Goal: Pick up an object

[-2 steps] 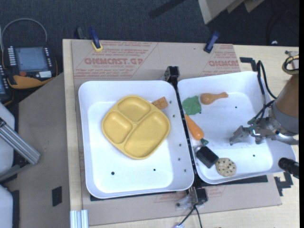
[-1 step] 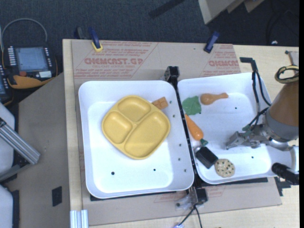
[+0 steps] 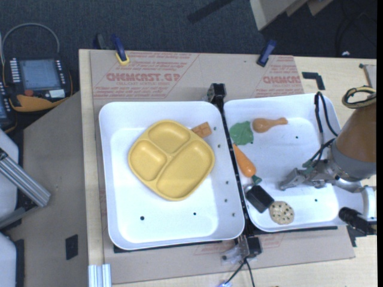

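Cookie (image 3: 281,212), near and below fingers (image 3: 286,183).
Probably light, stiff, crumbly; take by edges. Gripper (image 3: 293,181) opening: cannot tell.

I'm seeing arm (image 3: 362,142) running off right edge, upper part lost. Gripper (image 3: 291,181) fingers too small, can't judge gap. Brown block (image 3: 202,130) partly tucking behind yellow divided plate (image 3: 171,159). Pendant (image 3: 36,79) getting clipped at left edge.

bench (image 3: 179,76): left bin (image 3: 119,178) well left of gripper (image 3: 287,183), right bin (image 3: 299,211) directly under it.
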`<state>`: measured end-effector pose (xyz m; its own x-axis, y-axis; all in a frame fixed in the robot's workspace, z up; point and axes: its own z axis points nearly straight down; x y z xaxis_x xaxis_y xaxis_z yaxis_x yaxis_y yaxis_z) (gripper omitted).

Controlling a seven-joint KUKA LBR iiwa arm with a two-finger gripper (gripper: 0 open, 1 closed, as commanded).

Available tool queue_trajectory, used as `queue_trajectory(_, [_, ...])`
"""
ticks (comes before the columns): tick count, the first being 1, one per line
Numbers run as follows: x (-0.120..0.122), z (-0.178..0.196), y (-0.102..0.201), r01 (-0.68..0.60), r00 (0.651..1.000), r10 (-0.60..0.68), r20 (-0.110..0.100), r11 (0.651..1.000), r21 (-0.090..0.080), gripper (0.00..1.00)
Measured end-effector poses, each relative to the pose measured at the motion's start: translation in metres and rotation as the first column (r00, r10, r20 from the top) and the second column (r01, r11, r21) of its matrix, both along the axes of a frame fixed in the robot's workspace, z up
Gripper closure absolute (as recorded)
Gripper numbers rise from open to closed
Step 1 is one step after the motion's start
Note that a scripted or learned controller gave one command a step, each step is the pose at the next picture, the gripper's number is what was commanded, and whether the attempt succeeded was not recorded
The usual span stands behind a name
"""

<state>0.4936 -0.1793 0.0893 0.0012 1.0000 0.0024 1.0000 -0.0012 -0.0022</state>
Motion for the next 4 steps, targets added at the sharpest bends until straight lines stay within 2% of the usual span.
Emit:
queue_trajectory(1, [0.005,0.015,0.002,-0.004,1.0,0.004,0.014,1.0,0.002,1.0])
queue_trajectory(2, [0.011,0.063,-0.006,-0.001,1.0,0.001,0.003,1.0,-0.003,1.0])
queue_trajectory(3, [0.013,0.116,-0.006,-0.003,1.0,0.003,0.008,1.0,-0.005,1.0])
queue_trajectory(4, [0.003,0.116,0.051,-0.007,1.0,0.007,0.001,1.0,0.001,1.0])
